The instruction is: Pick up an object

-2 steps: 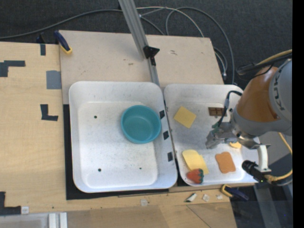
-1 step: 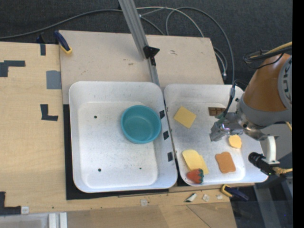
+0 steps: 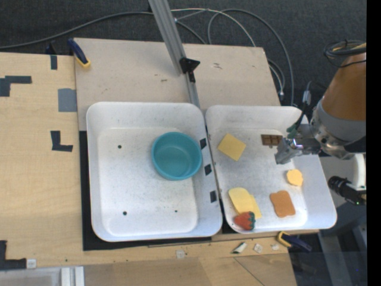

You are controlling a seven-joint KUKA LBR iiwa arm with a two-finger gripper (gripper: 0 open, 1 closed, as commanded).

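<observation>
Apparently the pick is not yet done: nothing is showing between the tips of the end effector (image 3: 284,154), so the grasp and the lift are both remaining, as far as this view allows a judgement. The arm (image 3: 348,103) is reaching in over the right bin (image 3: 250,113), and the end effector is hanging low above its floor, near the far right part of it.

Whether the end effector is parted or closed cannot be told; it is showing as a small grey shape, too blurred to separate.

Candidates are lying all around it. The brown chocolate piece (image 3: 271,140) is sitting just beside the end effector, toward the far rim and slightly left, possibly touching it, though that is hard to say. The small yellow-orange piece (image 3: 294,177) is lying just nearer the camera than the end effector. The orange slab (image 3: 282,204) is resting further on in that direction. The yellow square (image 3: 231,146) is lying to the end effector's left, well apart from it. The pale yellow piece (image 3: 243,200) and the red strawberry (image 3: 244,220) touching it are sitting at the near left of this bin. Beyond them, far to the left, the teal bowl (image 3: 175,155) is standing in the left bin (image 3: 113,177).
</observation>
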